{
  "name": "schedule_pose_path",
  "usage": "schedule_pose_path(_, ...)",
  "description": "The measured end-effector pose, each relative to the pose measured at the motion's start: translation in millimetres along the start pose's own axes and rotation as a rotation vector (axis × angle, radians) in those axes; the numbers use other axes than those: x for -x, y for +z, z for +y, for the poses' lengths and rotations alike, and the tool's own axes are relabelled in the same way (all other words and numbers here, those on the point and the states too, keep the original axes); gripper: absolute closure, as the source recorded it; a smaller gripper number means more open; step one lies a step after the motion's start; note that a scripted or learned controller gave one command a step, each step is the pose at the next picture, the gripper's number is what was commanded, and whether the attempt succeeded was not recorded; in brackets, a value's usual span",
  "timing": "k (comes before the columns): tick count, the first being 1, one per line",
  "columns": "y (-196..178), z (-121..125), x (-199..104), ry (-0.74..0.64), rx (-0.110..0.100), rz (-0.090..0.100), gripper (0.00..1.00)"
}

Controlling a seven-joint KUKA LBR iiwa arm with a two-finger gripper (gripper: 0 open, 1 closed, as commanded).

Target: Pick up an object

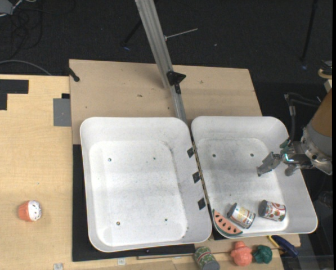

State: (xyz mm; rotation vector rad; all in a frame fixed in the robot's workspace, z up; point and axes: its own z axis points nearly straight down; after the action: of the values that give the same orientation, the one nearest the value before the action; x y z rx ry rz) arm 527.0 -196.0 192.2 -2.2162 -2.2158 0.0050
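My gripper (279, 166) hangs over the right side of the right bin (235, 129), its two fingers spread open with nothing between them. Below it, near the bin's front edge, lie a small can with a red and white label (272, 210), a silver can with a yellow band (241, 215) and a watermelon slice toy (226, 224). These objects sit well in front of the gripper, apart from it.
The left bin (100, 134) stands beside the right one. In front of the bins lie a pink toy (241, 253), a green toy (262, 254) and a dark can (204, 257). An orange and white ball (30, 211) rests on the wooden bench at left. A metal rail (159, 49) slants behind.
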Motion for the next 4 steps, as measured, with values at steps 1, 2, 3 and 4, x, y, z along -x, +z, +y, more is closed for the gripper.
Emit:
schedule_pose_path(1,-2,1,0,0.001,0.005,-0.001,0.0)
schedule_pose_path(2,44,7,-2,0.0,0.0,0.0,0.0)
schedule_pose_path(3,99,6,-3,0.001,-0.001,0.0,0.0)
schedule_pose_path(4,86,7,-1,0.006,0.003,-0.002,1.0)
